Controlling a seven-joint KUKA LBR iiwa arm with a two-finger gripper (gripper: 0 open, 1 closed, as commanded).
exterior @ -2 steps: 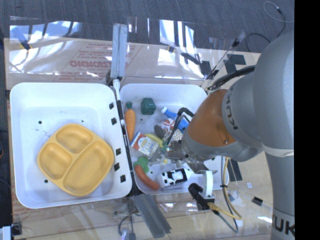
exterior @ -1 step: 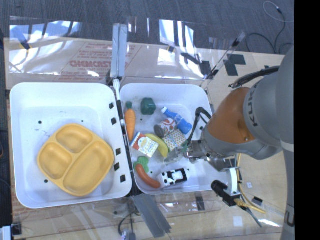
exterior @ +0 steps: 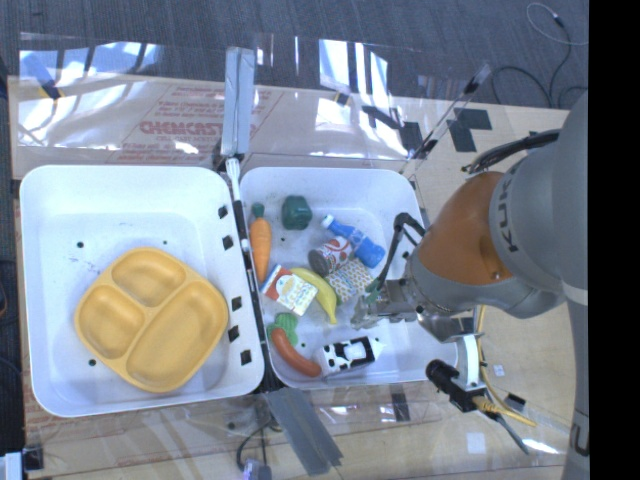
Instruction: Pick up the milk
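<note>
Black-and-white milk (exterior: 351,352) lies just below pincer (exterior: 366,306); pincer grip state cannot tell

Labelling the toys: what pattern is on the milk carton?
Black and white cow patches on the milk carton, clearest in the camera view.

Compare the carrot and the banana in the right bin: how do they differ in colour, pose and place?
The carrot is orange with a green top; the banana is yellow. The carrot is straight and lies along the bin's left wall; the banana is curved and lies near the middle, slanting. The carrot lies mostly apart; the banana is crowded against a small carton and other items. Both are long toy foods lying flat in the right bin.
</note>
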